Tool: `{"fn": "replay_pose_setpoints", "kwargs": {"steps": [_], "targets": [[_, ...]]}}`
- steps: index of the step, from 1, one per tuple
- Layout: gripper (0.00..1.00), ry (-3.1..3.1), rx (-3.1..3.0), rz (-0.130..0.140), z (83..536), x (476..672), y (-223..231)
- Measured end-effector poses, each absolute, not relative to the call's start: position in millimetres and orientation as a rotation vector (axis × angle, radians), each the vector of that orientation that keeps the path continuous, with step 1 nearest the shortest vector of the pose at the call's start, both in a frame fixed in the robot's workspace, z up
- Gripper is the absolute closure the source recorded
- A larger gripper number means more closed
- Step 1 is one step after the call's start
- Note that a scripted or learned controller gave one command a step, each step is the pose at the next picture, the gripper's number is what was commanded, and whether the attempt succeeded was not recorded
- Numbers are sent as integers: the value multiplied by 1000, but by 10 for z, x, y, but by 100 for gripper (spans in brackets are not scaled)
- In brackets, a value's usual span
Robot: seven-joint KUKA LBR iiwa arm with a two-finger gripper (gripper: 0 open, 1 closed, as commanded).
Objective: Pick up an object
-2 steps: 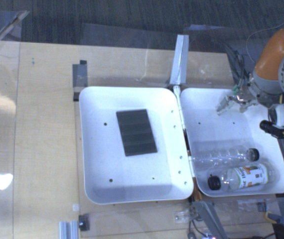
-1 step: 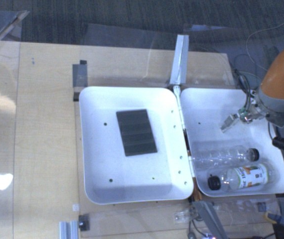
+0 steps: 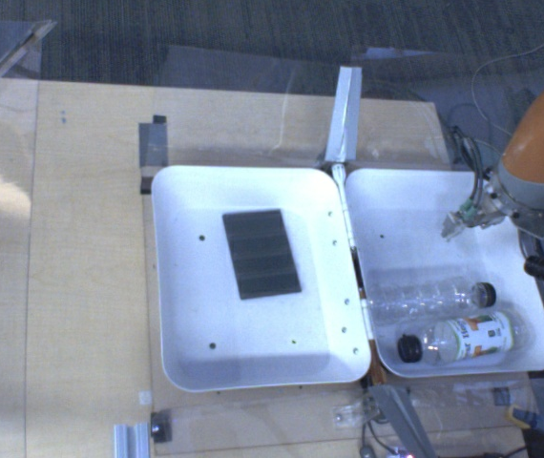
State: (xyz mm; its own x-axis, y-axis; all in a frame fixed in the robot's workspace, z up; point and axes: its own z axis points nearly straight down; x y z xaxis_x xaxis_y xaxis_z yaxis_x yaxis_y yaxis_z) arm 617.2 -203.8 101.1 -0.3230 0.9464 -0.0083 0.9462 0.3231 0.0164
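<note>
Labelled bottle (image 3: 458, 339) at right bin's near edge, fingers (image 3: 463, 219) well apart above.

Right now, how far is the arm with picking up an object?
Done: nothing is lifted. Two clear bottles lie in the right bin, and the dark pad lies flat in the left bin. In hand: the gripper hangs over the right bin's far side, apart from the bottles, with nothing between its fingers. Left: go down on an object, grasp it and lift.
</note>
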Motion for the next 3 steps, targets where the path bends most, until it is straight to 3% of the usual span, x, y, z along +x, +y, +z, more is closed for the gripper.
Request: {"fn": "replay_pose_setpoints", "kwargs": {"steps": [1, 2, 3], "targets": [[0, 2542, 1818, 13, 1010, 6171, -2038], [0, 2709, 1603, -12, 988, 6670, -1904], [0, 2683, 1618, 4, 1623, 5993, -2004]]}}
